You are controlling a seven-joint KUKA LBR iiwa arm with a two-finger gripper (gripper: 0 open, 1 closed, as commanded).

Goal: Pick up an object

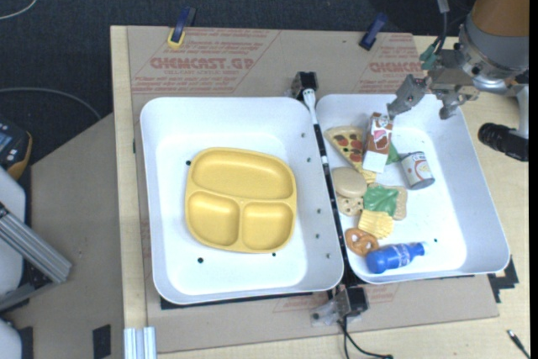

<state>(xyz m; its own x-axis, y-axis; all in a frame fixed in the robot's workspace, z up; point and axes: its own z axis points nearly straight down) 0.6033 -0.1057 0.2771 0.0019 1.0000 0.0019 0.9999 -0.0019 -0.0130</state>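
My gripper (427,103) hangs over the far edge of the right bin (471,214), open, its two fingers spread wide with nothing between them. Just below its left finger stands a small red and white carton (380,144). A pizza slice toy (344,144) lies left of the carton and a small grey can (416,170) lies to its right. Nearer the front are a beige cookie (349,182), a green piece (381,199), a yellow cracker (376,223), a pretzel (361,242) and a blue bottle (393,256) on its side.
The left bin (168,139) holds a yellow divided plate (241,199). The right half of the right bin is bare white floor. Clamps (178,27) sit on the cardboard at the back, and a black fitting (304,84) stands between the bins.
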